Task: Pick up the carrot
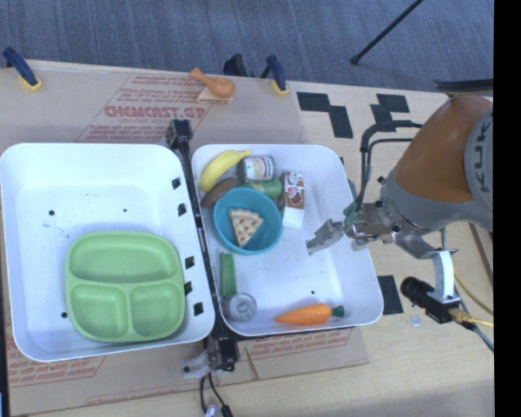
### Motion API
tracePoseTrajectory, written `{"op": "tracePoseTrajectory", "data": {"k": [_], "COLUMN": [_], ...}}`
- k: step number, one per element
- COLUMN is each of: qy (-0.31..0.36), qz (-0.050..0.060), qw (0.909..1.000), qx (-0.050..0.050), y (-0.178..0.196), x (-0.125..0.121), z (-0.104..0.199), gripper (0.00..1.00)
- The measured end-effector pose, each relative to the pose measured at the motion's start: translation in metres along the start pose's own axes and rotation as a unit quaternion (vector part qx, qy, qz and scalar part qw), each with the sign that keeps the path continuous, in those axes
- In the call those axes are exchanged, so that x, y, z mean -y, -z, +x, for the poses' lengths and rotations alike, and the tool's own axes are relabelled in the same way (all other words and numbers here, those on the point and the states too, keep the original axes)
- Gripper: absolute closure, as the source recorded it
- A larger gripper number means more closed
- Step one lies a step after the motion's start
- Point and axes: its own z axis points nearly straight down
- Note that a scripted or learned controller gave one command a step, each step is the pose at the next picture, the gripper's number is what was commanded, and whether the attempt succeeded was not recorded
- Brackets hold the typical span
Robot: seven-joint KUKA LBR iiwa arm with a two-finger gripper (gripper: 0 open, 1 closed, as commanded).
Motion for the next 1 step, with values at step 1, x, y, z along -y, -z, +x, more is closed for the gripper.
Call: {"op": "tracePoseTrajectory", "data": {"k": [1], "qy": [-0.050], "qz": [-0.001], "qw": [0.9987], "qx": [0.002], "y": [0.0209], "x": [0.0009], "z": [0.0714], "gripper": [0.00]}}
